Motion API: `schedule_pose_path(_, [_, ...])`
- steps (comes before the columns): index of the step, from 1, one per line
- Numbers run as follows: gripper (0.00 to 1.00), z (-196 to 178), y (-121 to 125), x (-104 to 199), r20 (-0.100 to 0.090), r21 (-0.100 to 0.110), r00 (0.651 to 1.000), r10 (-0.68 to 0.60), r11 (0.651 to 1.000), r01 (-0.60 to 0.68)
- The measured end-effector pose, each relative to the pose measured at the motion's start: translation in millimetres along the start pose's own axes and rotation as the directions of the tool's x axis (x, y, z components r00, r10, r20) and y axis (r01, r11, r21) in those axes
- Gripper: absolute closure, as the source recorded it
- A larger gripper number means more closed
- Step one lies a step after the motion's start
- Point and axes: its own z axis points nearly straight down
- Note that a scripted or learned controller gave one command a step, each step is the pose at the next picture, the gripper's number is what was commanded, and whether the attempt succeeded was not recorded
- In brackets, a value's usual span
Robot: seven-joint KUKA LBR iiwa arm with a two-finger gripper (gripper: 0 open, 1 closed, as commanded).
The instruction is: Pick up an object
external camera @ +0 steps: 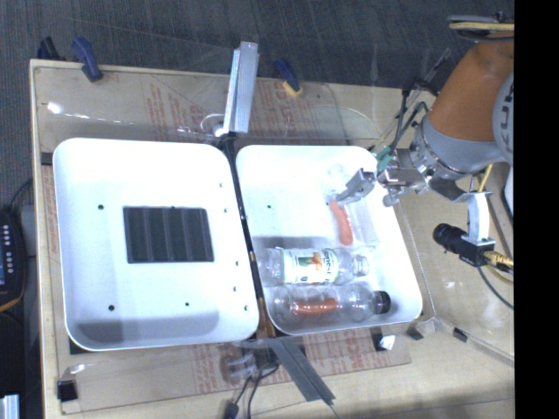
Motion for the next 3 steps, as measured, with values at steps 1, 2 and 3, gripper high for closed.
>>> schedule_pose_path(1, [0.0,65.8,35.7,-10.8,-0.001,0.001,0.996,-0.085,0.996,0.085])
schedule_pose_path(2, [0.0,162.2,51.8,-9.7,-0.001,-0.003,0.999,-0.044,0.999,0.044])
schedule_pose_path(3, [0.0,178.4,-7.5,-10.1,-0.001,-0.003,0.959,-0.284,0.959,0.284])
